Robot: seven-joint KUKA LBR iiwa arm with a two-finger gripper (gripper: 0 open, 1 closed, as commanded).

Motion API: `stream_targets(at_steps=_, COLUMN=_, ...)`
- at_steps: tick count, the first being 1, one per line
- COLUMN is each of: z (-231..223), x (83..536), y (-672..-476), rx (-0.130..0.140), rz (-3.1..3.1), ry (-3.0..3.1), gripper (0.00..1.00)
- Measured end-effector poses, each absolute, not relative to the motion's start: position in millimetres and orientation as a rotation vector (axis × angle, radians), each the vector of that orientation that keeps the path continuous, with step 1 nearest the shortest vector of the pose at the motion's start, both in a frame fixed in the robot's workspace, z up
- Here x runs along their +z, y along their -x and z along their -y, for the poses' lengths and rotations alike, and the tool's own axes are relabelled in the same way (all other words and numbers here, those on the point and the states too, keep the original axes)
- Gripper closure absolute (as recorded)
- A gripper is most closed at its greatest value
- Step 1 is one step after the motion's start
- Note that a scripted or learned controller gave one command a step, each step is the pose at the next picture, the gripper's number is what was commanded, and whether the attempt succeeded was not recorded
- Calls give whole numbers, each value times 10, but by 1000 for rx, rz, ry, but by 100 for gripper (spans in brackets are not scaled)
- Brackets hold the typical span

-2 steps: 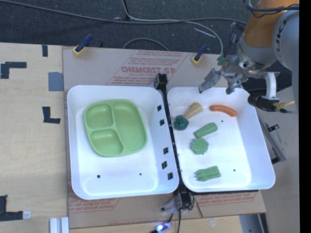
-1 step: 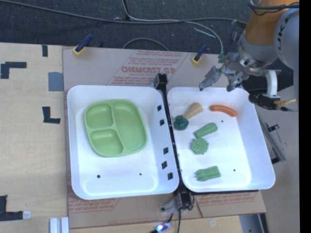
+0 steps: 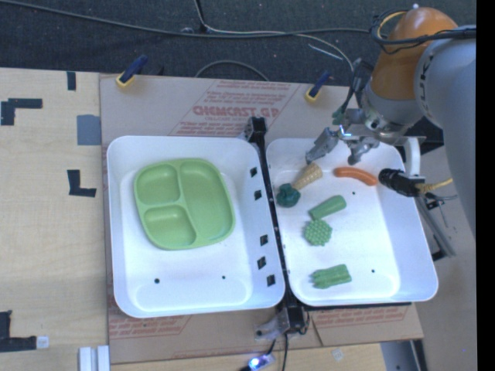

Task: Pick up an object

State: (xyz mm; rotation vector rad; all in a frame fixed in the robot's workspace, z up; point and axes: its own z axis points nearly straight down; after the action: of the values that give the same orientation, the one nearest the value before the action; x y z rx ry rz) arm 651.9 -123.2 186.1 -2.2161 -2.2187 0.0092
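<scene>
My gripper (image 3: pixel 339 151) hangs over the far part of the right bin (image 3: pixel 402 277), its two fingers spread open with nothing between them. Just below its left finger lies a tan cone with a dark green ball end (image 3: pixel 298 185). An orange sausage-like piece (image 3: pixel 356 175) lies under the right finger. Further toward the front are a green pickle-shaped piece (image 3: pixel 327 206), a round bumpy green piece (image 3: pixel 317 232) and a ridged green block (image 3: pixel 331 277).
The left bin (image 3: pixel 128 277) holds a green sectioned plate (image 3: pixel 184 202). A black divider with clips (image 3: pixel 267 215) runs between the bins. Cables trail across the dark floor behind, and yellow-blue clamps (image 3: pixel 131 71) hold the cardboard base.
</scene>
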Motion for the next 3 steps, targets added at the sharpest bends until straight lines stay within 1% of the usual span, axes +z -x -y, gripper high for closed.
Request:
stream_targets(at_steps=1, z=1292, x=1241, y=-6464, rx=9, rz=2219, ry=2217, gripper=0)
stream_targets(at_steps=2, z=1284, x=820, y=-6460, rx=4, rz=2223, ry=2218, gripper=0)
stream_targets(at_steps=3, z=1282, x=946, y=-6470, rx=3, rz=2225, ry=2219, gripper=100)
